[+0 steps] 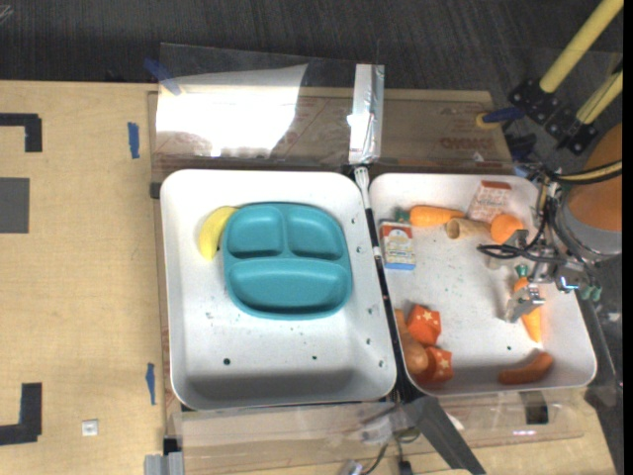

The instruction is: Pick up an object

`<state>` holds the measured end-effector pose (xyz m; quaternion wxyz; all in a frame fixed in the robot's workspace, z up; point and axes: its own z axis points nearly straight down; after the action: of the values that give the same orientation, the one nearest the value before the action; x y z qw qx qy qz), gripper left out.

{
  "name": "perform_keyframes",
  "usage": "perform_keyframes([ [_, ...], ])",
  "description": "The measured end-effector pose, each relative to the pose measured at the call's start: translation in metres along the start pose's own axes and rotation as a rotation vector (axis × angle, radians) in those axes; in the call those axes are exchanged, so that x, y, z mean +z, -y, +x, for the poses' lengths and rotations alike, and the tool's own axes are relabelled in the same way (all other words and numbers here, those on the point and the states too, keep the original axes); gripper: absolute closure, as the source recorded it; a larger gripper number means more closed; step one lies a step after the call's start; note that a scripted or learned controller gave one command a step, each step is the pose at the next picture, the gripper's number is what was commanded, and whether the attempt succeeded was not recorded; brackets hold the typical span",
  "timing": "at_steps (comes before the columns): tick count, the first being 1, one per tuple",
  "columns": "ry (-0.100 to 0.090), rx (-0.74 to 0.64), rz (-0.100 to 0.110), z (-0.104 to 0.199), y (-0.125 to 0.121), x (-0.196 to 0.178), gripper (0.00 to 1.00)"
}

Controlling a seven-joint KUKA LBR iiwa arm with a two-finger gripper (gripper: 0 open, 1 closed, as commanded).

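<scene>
Over the right bin (465, 374) (near its right rim), the claw (522, 300).

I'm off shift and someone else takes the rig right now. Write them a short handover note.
Gripper: low over the right bin, near its right wall, just above an orange piece. Nothing seen between its fingers.
Right bin: carrot, small carton, red pieces at the lower left, a sausage at the lower right.
Left bin: teal tray with a banana at its left edge.
Done: no pick yet.
Left: grasp one object and lift it.
</scene>
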<state>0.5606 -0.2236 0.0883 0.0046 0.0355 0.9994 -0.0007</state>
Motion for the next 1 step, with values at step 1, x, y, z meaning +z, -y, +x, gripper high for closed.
perform_keyframes([
  [1,0.001,0.130,0.000,0.0401,0.0020,-0.0007,0.00],
])
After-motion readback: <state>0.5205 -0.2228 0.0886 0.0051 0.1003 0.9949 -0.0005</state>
